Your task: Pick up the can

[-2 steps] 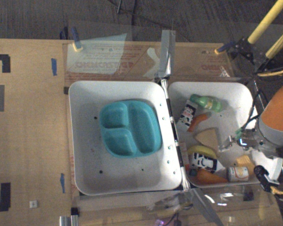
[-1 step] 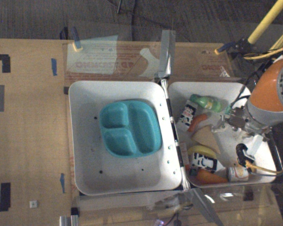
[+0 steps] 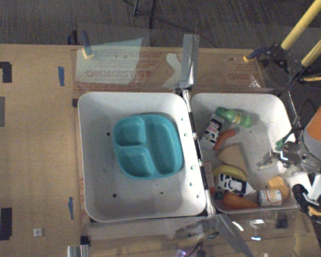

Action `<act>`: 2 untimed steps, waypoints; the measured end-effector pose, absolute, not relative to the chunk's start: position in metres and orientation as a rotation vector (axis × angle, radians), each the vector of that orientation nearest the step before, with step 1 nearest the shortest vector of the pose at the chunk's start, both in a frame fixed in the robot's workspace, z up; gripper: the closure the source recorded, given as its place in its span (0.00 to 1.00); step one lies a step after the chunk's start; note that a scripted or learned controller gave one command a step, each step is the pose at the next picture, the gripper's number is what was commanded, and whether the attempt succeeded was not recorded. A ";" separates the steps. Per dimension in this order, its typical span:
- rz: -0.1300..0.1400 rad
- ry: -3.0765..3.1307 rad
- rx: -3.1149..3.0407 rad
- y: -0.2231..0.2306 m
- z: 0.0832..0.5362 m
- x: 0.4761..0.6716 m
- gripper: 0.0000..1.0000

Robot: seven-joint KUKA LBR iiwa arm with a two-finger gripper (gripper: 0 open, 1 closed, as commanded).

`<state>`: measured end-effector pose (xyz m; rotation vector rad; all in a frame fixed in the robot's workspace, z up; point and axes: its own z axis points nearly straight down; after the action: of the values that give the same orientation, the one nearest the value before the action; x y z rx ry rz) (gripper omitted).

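Note:
The can (image 3: 269, 197) is small, with a pale label, and lies on its side near the front right corner of the right bin (image 3: 267, 101). My gripper (image 3: 274, 157) hangs over the right side of that bin, a little behind the can and apart from it. Nothing shows in its grasp. The grey arm with its orange band (image 3: 318, 128) comes in from the right edge.
Around the can lie a yellow-orange block (image 3: 277, 183), a carrot (image 3: 238, 201), a cow-patterned carton (image 3: 232, 184), a banana (image 3: 230, 171) and a tan wedge (image 3: 232, 155). Farther back are another carton (image 3: 213, 130) and a green bottle (image 3: 234, 116). The left bin (image 3: 96, 186) holds a teal divided plate (image 3: 147, 145).

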<state>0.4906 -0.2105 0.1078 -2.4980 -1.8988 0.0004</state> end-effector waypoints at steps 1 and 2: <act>0.000 -1.867 -2.528 -0.184 0.091 0.547 0.00; -0.004 -1.828 -2.555 -0.213 0.122 0.661 0.00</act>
<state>0.6614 -0.2134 0.1218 -2.5552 -1.8284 -0.0041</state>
